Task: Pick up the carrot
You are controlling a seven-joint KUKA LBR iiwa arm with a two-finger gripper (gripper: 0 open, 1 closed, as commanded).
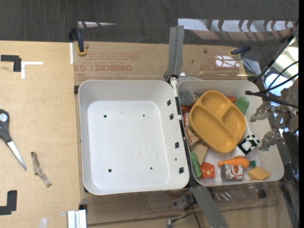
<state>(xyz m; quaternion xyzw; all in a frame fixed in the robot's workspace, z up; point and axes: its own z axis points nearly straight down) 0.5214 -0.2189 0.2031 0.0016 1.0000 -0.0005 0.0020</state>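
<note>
The small orange plastic carrot with a green tip (234, 162) lies near the front edge of the right-hand white bin (273, 172), long axis roughly parallel to that edge, on top of a red-labelled tin can (232, 172). My gripper (266, 127) hovers over the bin's right edge, holding nothing; I cannot tell how far open it is. The carrot lies leftward and toward the front of me.

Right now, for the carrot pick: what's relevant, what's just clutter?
Relevant: carrot, gripper, right bin.

Clutter: yellow divided plate, can, black-and-white die, left bin, scissors on the bench.
</note>
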